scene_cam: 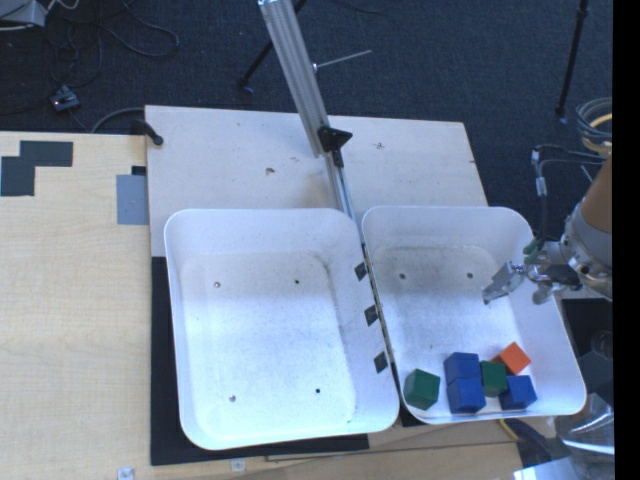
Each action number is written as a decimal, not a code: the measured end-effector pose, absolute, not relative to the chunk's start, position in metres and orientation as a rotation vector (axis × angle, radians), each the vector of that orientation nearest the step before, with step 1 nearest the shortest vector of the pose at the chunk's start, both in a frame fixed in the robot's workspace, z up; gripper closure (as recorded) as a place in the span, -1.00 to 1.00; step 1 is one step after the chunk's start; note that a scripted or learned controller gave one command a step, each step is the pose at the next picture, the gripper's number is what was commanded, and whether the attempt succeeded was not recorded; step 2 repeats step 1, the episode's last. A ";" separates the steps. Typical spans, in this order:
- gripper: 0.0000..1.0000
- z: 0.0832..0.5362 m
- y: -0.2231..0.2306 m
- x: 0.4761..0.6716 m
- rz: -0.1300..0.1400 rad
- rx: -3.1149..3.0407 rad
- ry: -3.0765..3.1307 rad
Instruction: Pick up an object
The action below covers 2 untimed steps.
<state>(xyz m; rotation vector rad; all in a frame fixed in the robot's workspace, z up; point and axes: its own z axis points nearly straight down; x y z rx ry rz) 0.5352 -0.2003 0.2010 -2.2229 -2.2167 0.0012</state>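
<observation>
No readable brands, labels or writing anywhere in view.

Count: two white bins, left bin (200, 258) and right bin (440, 233), side by side on the bench. Six blocks, all clustered at the near edge of the right bin:
- three blue: large blue block (463, 368), blue block (466, 396) touching it in front, small blue block (517, 392) further right;
- two green: dark green block (423, 388) set slightly apart on the left, green block (493, 375) wedged between the blue ones;
- one orange block (514, 357) at the back right.

Gripper (503, 282) above the right bin's far right side, well apart from the cluster. Fingers spread, pinching nothing.
</observation>
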 end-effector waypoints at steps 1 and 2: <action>-1.00 0.210 -0.199 0.495 0.003 -2.220 -2.217; -1.00 0.210 -0.199 0.495 0.003 -2.220 -2.217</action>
